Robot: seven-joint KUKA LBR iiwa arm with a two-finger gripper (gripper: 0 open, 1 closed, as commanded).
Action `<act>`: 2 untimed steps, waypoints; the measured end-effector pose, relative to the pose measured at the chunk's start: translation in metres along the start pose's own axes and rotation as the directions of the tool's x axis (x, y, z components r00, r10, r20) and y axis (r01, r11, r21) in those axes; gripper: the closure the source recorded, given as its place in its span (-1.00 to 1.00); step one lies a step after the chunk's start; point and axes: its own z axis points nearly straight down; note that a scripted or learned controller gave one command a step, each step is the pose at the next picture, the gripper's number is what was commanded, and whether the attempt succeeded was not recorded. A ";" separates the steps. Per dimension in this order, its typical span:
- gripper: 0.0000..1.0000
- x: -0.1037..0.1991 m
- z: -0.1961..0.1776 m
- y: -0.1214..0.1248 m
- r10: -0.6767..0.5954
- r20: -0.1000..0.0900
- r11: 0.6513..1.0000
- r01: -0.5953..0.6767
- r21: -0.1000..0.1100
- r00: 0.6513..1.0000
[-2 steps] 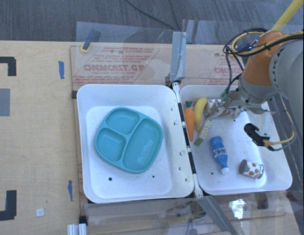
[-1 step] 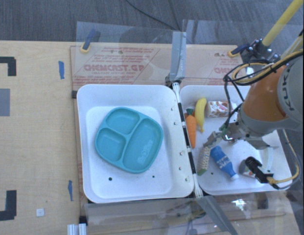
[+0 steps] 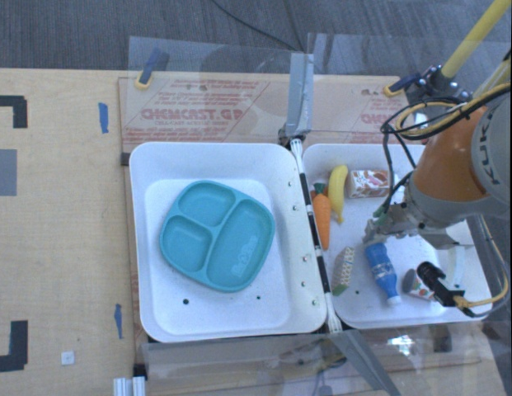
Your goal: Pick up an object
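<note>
A: How many things are in each bin?

B: The left bin (image 3: pixel 148 246) has one teal divided plate (image 3: pixel 218 235). The right bin (image 3: pixel 354 313) has one banana (image 3: pixel 338 190), one carrot (image 3: pixel 322 219), one blue bottle (image 3: pixel 382 272), one corn cob (image 3: pixel 344 266) and one red-and-white packet (image 3: pixel 369 182).

A: Any writing?

B: "CHEMCAST GP", reversed, on the far clear sheet (image 3: pixel 198 110).

A: The end effector (image 3: pixel 379 229)?

B: Just above the bottle's far end; its grip can't be told.

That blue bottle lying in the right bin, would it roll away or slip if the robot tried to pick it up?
Probably. The blue bottle lies on its side and looks round, so a nudge might roll it. Its surface looks smooth, so it could slip. It seems small, likely light, and has bare floor of the right bin beside it.
</note>
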 end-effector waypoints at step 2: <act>-1.00 0.069 -0.086 0.020 0.011 0.000 1.000 -0.011 0.011 1.000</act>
